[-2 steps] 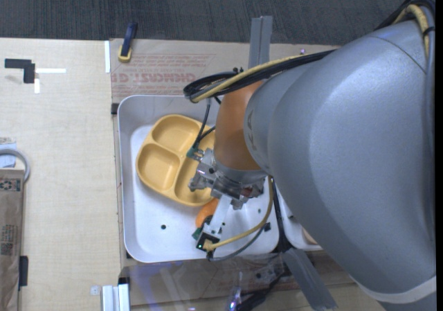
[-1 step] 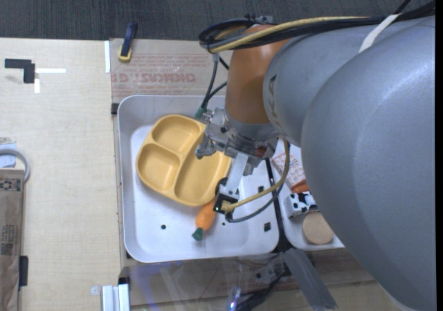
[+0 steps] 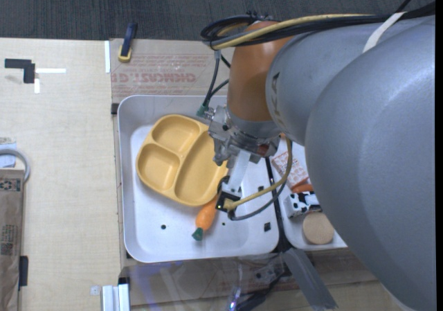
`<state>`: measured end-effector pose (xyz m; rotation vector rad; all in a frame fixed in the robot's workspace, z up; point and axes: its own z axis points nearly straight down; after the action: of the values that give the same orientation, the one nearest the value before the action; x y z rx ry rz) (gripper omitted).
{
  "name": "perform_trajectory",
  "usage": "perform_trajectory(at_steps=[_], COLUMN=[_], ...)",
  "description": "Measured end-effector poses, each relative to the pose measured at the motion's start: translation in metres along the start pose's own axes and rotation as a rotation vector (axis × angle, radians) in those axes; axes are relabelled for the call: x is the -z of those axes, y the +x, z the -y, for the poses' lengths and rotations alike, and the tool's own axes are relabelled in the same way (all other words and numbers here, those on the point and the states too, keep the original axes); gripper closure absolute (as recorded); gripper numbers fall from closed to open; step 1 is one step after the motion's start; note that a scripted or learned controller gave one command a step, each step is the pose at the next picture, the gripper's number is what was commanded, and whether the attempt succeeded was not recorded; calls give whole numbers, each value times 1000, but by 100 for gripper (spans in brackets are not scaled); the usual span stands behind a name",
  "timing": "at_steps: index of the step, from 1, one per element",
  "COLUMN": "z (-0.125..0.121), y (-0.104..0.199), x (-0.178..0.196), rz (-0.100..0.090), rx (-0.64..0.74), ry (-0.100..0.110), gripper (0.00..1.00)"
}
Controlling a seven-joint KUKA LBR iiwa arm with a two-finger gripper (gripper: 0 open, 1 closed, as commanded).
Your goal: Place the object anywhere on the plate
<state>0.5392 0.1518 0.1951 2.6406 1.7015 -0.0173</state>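
A yellow plate (image 3: 174, 158) with three compartments lies tilted in the upper left of the left bin (image 3: 149, 244); nothing lies in its compartments. A toy carrot (image 3: 203, 218), orange with a green tip, rests on the bin floor just below the plate's lower right edge. My gripper (image 3: 223, 152) hangs from the orange-banded wrist over the plate's right rim, a little above the carrot. Nothing is visibly held.
The right bin (image 3: 299, 239) holds a black-and-white cow-patterned item (image 3: 302, 202), a tan round piece (image 3: 318, 230), an orange item (image 3: 302, 185) and a red-printed packet (image 3: 281, 163), partly hidden by the arm. A yellow-handled clamp (image 3: 126, 43) sits at the cardboard's top.
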Motion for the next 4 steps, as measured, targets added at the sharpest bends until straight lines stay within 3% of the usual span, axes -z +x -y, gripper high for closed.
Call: perform_trajectory(at_steps=[1, 2, 3, 4], z=[1, 31, 59, 60], y=[38, 31, 44, 45], x=[-8, -26, 33, -53], rz=[-4, -3, -5, -3], rx=[-188, -255, -285, -296], ry=[-2, 0, -3, 0], gripper=[100, 100, 100, 100])
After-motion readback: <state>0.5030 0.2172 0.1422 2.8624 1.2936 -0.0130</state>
